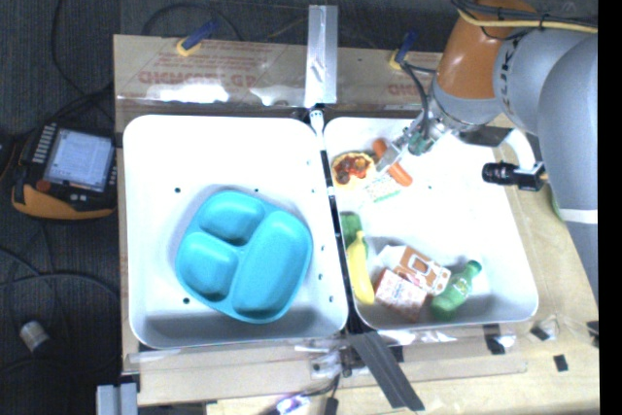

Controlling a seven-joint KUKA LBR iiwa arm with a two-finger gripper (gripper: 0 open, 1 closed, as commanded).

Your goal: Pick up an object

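Observation:
My gripper [401, 152] reaches down into the back of the right bin [486, 209], just over a small orange carrot-like piece [399, 176]. To its left lies a round pizza toy [351, 166]. Along the bin's left wall are a green piece [350, 226] and a yellow banana-shaped toy [361, 269]. At the front sit two red-and-white cartons [412, 278] and a green bottle [457, 287] lying on its side. I see nothing clearly held in the gripper.
A blue divided plate [245, 254] lies in the left bin [155, 170]. A metal divider post [322, 53] stands behind the bins. The grey arm with its orange band [481, 53] covers the back right. A handheld device [73, 165] lies left of the bench.

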